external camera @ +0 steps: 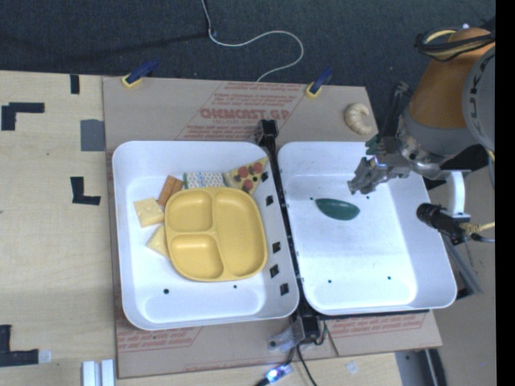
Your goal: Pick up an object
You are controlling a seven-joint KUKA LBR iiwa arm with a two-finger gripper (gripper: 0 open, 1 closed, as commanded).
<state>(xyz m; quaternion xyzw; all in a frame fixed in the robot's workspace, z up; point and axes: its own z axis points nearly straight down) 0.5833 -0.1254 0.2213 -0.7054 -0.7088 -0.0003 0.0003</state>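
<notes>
A dark green oval object (337, 209) lies on the floor of the right bin (362, 284), toward its far half. My gripper (364, 182) hangs over the same bin, just up and to the right of the green object, not touching it. Nothing shows between its fingers. In the left bin (137, 296) a yellow divided plate (215, 233) lies over several flat pieces, among them a tan square (148, 212), a brown strip (170, 188) and a patterned card (203, 180).
A beige lump (360, 117) rests on the cardboard beyond the right bin. A black divider (276, 215) runs between the bins. A white cable (257, 40) loops across the dark cloth at the back. The arm's black fitting (438, 215) overhangs the right bin's right rim.
</notes>
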